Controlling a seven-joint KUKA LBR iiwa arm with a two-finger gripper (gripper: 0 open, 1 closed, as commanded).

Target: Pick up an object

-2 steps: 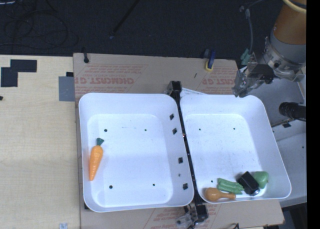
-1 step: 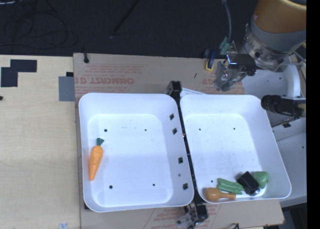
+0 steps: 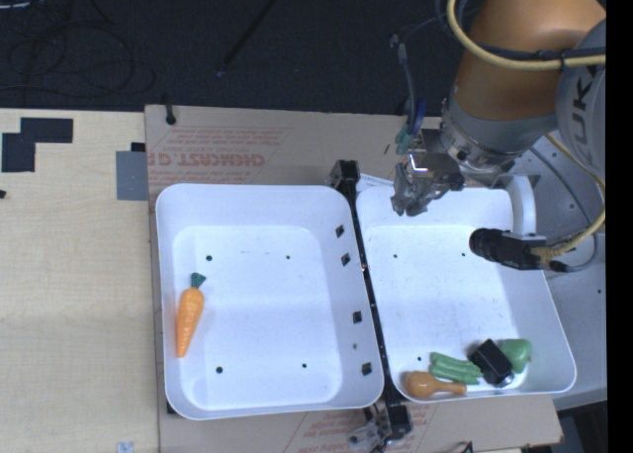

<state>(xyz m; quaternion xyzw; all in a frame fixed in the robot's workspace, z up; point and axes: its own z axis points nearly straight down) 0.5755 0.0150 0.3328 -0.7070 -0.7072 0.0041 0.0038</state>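
while the arm (image 3: pixel 529 55) reaches in above the right bin's (image 3: pixel 554 342) far edge, its gripper (image 3: pixel 413 199) points down; finger state unclear.

A robotics lab was indicated: two white bins (image 3: pixel 257 206) were set on cardboard (image 3: pixel 297 144) over a wooden bench (image 3: pixel 69 293), cables (image 3: pixel 59 6) trailed at 11 o'clock, and an industrial arm (image 3: pixel 529 55) stood at 2 o'clock.

carrot (image 3: pixel 189 320): orange, green top, laid lengthwise by left bin's left wall | green pod-like toy (image 3: pixel 455 368), black block (image 3: pixel 491 362), green piece (image 3: pixel 516 350), tan pear-shaped toy (image 3: pixel 432 385): clustered at right bin's near corner
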